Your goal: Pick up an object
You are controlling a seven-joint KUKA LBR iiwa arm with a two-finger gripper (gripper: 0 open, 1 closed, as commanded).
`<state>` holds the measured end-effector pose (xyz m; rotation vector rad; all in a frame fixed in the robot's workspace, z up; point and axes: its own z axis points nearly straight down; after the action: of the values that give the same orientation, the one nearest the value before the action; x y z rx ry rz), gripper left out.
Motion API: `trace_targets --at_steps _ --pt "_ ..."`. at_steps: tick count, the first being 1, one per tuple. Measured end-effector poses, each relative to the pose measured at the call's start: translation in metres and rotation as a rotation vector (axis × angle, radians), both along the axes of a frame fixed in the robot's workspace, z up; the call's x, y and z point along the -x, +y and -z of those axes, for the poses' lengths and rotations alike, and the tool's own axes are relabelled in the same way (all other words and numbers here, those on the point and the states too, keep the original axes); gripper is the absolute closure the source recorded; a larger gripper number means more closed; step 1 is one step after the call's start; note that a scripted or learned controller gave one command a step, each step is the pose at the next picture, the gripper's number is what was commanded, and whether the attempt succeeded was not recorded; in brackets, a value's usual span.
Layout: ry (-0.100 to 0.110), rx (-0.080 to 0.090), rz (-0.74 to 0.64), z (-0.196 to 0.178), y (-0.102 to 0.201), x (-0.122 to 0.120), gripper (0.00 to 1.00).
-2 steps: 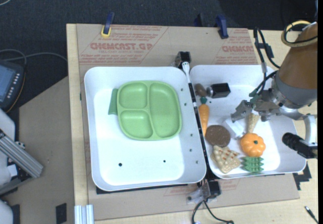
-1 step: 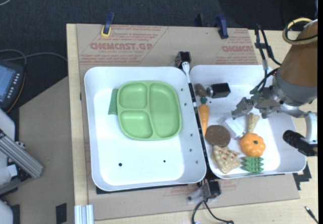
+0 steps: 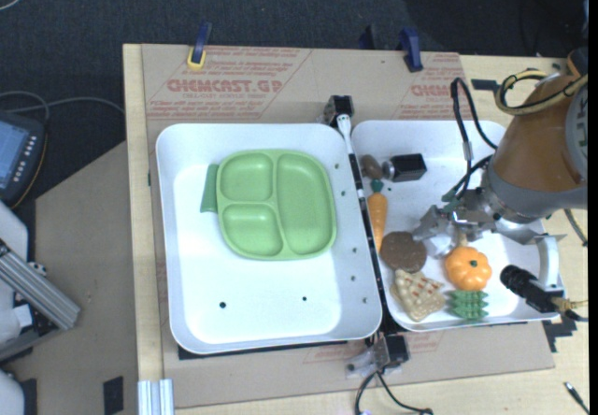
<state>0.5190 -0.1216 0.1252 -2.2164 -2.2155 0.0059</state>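
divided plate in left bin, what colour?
Light green; the divided plate shows plainly in the camera view.

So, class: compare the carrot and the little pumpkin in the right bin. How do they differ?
The carrot is long and thin; the pumpkin is round and squat. The carrot lies flat along the right bin's left wall; the pumpkin sits upright nearer the middle, just below the tool. The carrot's green end is small; the pumpkin has a green stem on top. Both are orange.
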Motion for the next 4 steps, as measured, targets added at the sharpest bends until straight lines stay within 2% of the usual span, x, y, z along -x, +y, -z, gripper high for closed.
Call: trace_targets --at_steps 1,2,3,4 --pt "-0.011 0.0 0.0 0.039 0.001 -0.002 0.0" --pt "-0.022 0.005 0.001 0.025 -0.001 -0.005 1.0" --pt "-0.014 0.005 -0.002 -0.039 0.001 -0.007 1.0" --pt "-0.015 0.005 -0.002 -0.088 0.003 0.001 1.0"
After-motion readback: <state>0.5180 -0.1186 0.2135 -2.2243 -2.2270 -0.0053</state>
